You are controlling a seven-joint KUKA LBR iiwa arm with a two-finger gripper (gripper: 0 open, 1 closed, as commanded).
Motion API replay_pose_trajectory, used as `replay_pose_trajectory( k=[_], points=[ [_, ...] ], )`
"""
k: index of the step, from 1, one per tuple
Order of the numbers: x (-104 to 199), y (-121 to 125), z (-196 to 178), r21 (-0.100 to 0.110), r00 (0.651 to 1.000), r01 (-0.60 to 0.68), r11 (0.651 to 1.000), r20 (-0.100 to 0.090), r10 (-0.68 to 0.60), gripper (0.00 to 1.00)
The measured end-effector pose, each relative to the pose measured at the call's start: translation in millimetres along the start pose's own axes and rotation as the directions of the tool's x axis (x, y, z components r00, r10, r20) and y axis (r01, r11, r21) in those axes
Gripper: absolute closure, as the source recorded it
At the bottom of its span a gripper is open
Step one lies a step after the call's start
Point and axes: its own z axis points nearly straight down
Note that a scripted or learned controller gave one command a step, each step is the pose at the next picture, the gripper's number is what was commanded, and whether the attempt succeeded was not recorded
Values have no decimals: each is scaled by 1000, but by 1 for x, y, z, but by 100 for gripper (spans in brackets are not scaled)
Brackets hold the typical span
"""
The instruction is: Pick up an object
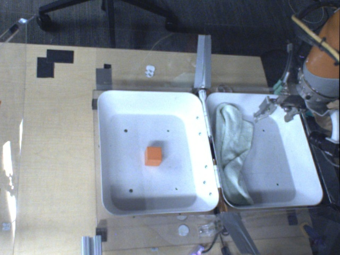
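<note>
A small orange cube (153, 156) lies near the middle of the left bin (114, 195). A crumpled pale grey-green cloth (232, 149) stretches along the left side of the right bin (297, 193), from its back wall to its front wall. My gripper (274, 112) hangs over the back right part of the right bin, just right of the cloth's upper end. Its two fingers are spread apart, so it is open, with nothing between them. The orange band of the arm (322, 61) is at the right edge.
A metal divider post (202, 62) stands behind the seam between the bins. Black markers (53, 61) lie on the wooden bench at the back left. Cables and dark gear (325, 137) crowd the right side beyond the bin.
</note>
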Motion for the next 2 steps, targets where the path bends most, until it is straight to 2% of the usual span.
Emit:
replay_pose_trajectory(
  k=[1,2],
  points=[
    [-20,0,15,-3,993,114,993,0,-114,0],
    [-18,1,179,-4,998,-64,998,0,64,0]
  ],
)
